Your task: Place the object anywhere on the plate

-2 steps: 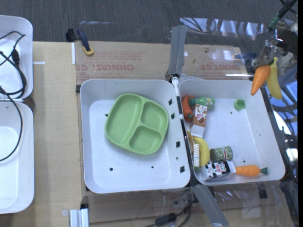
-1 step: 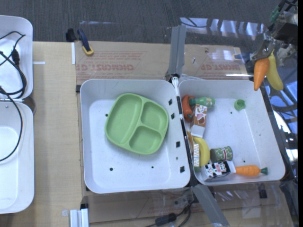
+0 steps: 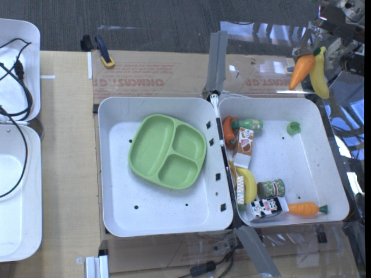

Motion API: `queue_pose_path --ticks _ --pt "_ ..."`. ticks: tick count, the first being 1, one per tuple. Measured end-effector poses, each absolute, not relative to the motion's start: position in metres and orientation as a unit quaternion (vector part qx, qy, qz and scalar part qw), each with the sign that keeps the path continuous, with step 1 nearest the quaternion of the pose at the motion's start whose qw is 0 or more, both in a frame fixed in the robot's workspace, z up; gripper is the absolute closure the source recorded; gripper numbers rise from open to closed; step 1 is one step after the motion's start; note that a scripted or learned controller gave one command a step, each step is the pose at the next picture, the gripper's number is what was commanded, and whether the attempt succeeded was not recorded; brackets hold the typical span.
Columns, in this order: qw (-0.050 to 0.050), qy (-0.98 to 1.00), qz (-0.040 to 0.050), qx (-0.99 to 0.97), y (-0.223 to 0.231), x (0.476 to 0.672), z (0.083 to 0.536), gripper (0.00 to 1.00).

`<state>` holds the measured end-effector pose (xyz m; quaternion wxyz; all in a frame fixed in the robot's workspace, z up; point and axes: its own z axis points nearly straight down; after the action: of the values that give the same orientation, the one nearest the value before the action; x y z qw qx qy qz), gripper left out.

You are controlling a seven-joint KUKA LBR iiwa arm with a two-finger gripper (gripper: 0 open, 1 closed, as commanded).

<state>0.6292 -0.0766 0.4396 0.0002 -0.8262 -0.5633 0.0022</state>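
Observation:
A light green three-compartment plate (image 3: 168, 151) lies in the left bin (image 3: 116, 213), with nothing on it. My gripper (image 3: 322, 44) is high at the far right, above the back edge of the right bin (image 3: 313, 155). An orange toy carrot (image 3: 301, 71) and a yellow toy banana (image 3: 319, 77) hang in the air right under it. Their top ends meet at the gripper's tip, so it looks shut on both.
The right bin holds a second banana (image 3: 248, 184), a second carrot (image 3: 304, 209), a red pepper (image 3: 229, 131), a green bottle (image 3: 250, 124), small cartons (image 3: 245, 142), a green can (image 3: 271, 187) and a small green piece (image 3: 293, 128). A metal divider (image 3: 217, 68) stands behind the bins.

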Motion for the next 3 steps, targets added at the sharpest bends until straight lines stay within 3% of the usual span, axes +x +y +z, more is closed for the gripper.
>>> queue_pose_path --ticks 1,2,3 --pt "0.001 -0.619 0.0025 -0.785 -0.089 0.557 0.418 1.0" --pt "0.001 -0.58 0.0023 -0.814 -0.012 0.478 0.424 1.0" --pt "0.0 -0.5 0.0026 -0.866 0.018 0.5 0.44 1.0"
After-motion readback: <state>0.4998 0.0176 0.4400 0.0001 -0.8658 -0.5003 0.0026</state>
